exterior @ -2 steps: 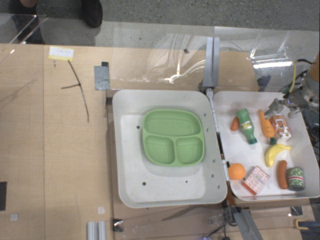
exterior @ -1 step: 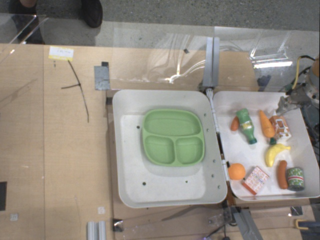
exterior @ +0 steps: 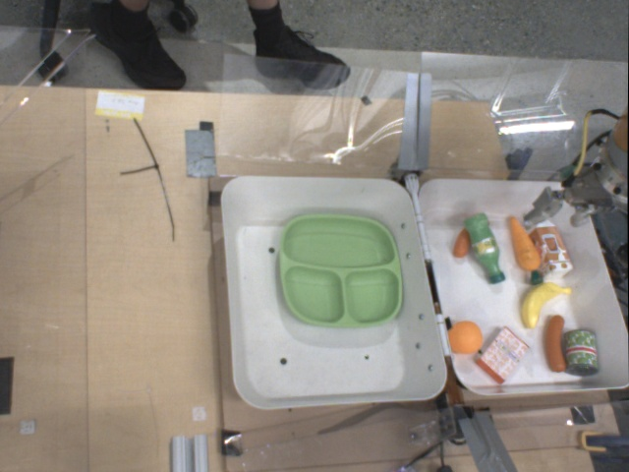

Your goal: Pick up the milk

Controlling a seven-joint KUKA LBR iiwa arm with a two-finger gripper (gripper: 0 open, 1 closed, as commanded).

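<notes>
Bench top [exterior: 88,293] is light wood-look board, with a yellow label [exterior: 120,104] stuck near the back and a thin dark wire [exterior: 157,180] lying loose. A clear plastic screen [exterior: 324,87] runs along the far edge, catching glare. Behind it, grey speckled floor [exterior: 413,8] and someone's black shoes [exterior: 138,42], maybe a chair caster [exterior: 180,10] too.

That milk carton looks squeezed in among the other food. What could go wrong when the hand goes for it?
The milk carton lies right beside the carrot, with the banana just below it, so the hand might nudge or grab a neighbour instead. The carton also sits near the right bin's outer side, so a push could slide it away.
</notes>
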